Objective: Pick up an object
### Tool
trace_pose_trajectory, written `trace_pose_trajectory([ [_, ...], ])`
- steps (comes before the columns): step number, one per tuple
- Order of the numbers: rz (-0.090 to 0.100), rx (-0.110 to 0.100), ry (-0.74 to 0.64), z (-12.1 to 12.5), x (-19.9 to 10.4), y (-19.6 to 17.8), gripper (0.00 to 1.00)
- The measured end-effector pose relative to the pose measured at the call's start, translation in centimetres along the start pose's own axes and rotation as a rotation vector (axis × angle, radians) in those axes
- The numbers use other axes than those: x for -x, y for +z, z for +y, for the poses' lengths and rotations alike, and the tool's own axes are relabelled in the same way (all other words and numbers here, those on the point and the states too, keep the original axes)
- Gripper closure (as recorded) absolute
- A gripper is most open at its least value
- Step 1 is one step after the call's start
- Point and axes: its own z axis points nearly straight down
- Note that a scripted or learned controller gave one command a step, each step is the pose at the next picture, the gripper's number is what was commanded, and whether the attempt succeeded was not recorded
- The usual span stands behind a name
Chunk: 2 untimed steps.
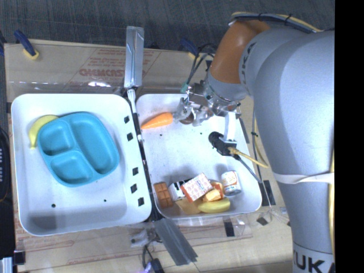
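- Carrot (157, 120) is the thing nearest our gripper (187, 114); it lies in the right bin (187, 164), up in that bin's far left corner, close against the divider between the two bins.
- Its long axis runs roughly left to right across the view, with the thick end toward the gripper and the thin tip pointing to the left bin (28, 209).
- We see the gripper just to the right of the carrot's thick end, very near or perhaps touching it; nothing shows between its jaws, and we cannot tell whether they are spread or closed.
- We judge that the coming move turns on this offset: the carrot lies leftward of the gripper, so a grasp would call for a short shift to the left, with the jaws set across the carrot's width rather than along its length.
- Other candidates sit well apart at the right bin's near edge: a pile of small packages (196, 187), a can (230, 182) and a banana (213, 206).
- A blue divided plate (79, 147) rests in the left bin.
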Motion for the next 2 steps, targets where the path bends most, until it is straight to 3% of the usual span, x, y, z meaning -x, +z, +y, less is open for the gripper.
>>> trace_pose_trajectory([
  [1, 0.002, 0.000, -0.055, -6.4, -0.8, -2.6, 1.00],
  [2, 0.001, 0.001, -0.108, -5.3, -2.0, -2.7, 1.00],
])
